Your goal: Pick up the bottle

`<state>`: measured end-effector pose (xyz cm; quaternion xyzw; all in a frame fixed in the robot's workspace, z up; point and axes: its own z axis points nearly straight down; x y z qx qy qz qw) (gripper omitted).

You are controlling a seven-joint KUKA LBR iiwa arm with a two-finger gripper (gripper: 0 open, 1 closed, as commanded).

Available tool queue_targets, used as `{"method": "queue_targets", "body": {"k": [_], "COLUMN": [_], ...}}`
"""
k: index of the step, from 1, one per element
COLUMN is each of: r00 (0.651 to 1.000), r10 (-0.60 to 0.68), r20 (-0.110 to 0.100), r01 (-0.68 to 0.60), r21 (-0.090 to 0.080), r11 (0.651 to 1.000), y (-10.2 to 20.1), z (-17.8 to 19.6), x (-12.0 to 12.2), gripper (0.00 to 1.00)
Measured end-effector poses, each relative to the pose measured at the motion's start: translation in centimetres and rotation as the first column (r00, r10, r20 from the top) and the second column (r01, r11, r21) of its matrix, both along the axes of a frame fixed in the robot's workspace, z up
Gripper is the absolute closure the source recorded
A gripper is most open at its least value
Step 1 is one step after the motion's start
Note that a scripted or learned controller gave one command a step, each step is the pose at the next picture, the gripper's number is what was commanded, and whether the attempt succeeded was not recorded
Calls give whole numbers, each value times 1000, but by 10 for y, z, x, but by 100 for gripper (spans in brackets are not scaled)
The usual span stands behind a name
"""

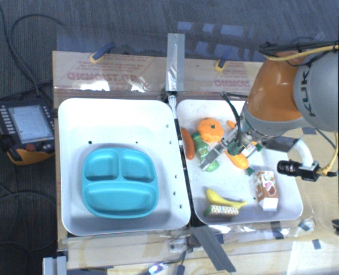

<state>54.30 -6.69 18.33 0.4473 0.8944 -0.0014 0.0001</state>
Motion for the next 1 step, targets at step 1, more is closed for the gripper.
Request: {"method": "queue_targets", "body": {"k": [1], "r00": [1000], "r10": [-4], "r20": [12], "r01": [4], "r21": [1], "r11": [1000], "y": [-39], "z": [-93], "x": [-37], "gripper": [0]}}
